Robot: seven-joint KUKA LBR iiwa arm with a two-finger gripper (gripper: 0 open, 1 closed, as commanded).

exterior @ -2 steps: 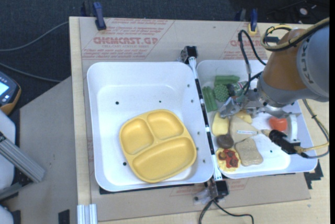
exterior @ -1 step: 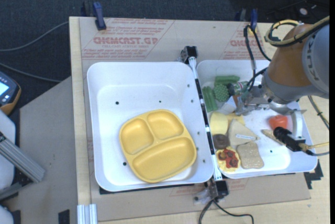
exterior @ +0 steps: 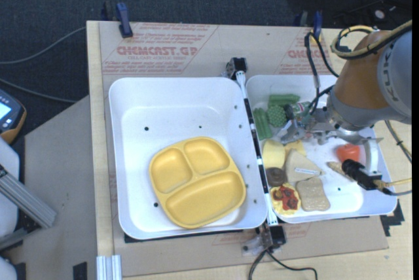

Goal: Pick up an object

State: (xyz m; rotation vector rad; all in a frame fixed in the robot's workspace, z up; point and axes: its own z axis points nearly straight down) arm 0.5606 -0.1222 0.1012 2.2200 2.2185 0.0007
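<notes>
Yellow plate [exterior: 198,182] nearest in the left bin; toy food crowds the right bin [exterior: 376,203], light, stiff, slick, cheese wedge [exterior: 302,164] best pinched across flat sides; my gripper [exterior: 308,131] low above it, state unclear.

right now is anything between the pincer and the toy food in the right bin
Nothing visible. The pincer is already down in the right bin amid the pile, beside the green pieces and just above the yellow block. The arm's wrist overhangs the bin's upper right part, hiding what lies under it.
</notes>
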